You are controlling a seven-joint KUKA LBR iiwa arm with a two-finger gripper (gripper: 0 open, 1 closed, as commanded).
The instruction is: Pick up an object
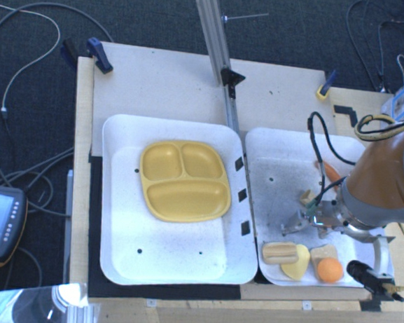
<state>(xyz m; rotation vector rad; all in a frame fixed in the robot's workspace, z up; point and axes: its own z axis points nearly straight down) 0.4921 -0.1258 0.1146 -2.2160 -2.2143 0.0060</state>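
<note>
In the right bin [275, 167], along its near edge, lie a tan bread-like roll [280, 253], a pale yellow wedge [295, 264], a beige block [323, 251] and an orange ball [329, 270]. An orange carrot-like piece [330, 171] pokes out beside the arm near the bin's right side. My gripper [308, 217] hangs low over the bin's middle right, just above the beige block and the roll. Nothing shows between its fingers.
The left bin [121, 245] holds a yellow divided plate [184, 179]. A metal pole [215, 32] rises from the bench behind the bins. Black cables loop off the arm [379, 180] over the right bin. Blue clamps sit at the bench's back corners.
</note>
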